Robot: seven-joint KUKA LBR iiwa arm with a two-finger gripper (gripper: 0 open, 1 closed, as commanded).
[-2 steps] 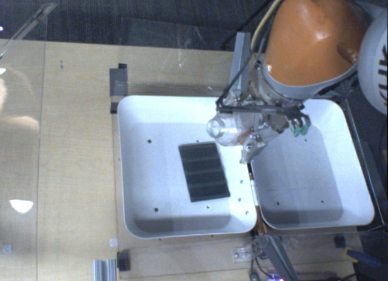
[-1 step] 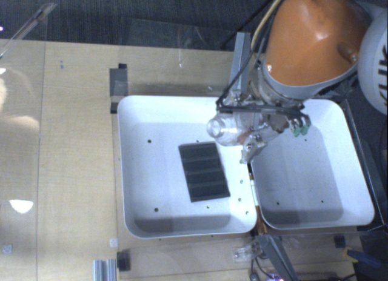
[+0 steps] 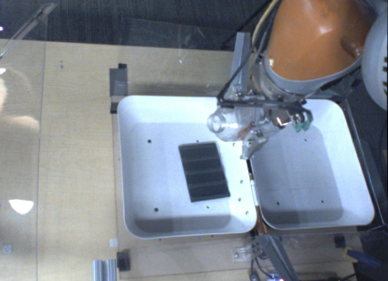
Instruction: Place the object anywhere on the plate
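Observation:
A dark ribbed rectangular plate (image 3: 204,171) lies flat in the middle of the left bin (image 3: 139,152). A clear, rounded plastic object (image 3: 222,123) sits at the upper right of that bin, up and to the right of the plate. My gripper (image 3: 248,133) hangs under the orange-banded wrist (image 3: 312,28), over the divide between the two bins. The clear object is right against the gripper's left side. The gripper body and the object's transparency hide how the two meet, so I cannot tell whether it is held or resting on the bin floor.
The right bin (image 3: 315,183) lies beneath the arm. Both bins have raised rims that meet in a ridge (image 3: 252,183) just right of the plate. Wooden bench top (image 3: 60,152) stretches to the left, with black brackets (image 3: 119,80) at the left bin's corners.

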